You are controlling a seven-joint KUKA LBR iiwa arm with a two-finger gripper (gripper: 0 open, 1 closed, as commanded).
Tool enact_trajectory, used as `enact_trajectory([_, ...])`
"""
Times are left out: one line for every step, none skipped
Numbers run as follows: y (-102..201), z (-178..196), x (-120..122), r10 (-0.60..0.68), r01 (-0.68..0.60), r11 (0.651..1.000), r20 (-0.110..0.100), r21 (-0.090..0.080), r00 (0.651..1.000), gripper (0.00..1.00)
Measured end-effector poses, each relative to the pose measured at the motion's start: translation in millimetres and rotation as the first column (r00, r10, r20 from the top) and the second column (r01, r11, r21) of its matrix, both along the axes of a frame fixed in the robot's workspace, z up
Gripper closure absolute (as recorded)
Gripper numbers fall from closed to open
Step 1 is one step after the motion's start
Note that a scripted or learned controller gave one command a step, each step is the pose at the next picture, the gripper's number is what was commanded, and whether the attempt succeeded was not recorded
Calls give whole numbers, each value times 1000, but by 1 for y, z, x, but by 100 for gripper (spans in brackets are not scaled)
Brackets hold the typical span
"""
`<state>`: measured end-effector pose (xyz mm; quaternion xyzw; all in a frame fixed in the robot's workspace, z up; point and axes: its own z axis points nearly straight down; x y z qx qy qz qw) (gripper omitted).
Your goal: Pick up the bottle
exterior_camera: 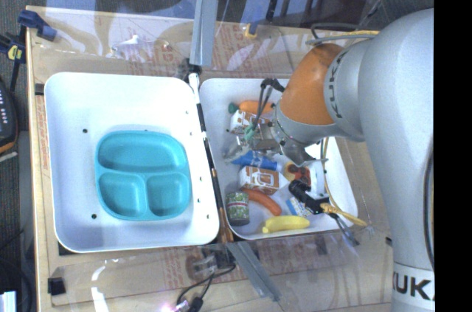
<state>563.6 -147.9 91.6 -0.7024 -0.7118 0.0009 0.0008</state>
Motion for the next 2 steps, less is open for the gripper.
enact_trajectory([-1,10,0,5,-5,1000,-1,-2,1000,100])
enact_trajectory([73,122,25,174,-174,985,1,1,985,100])
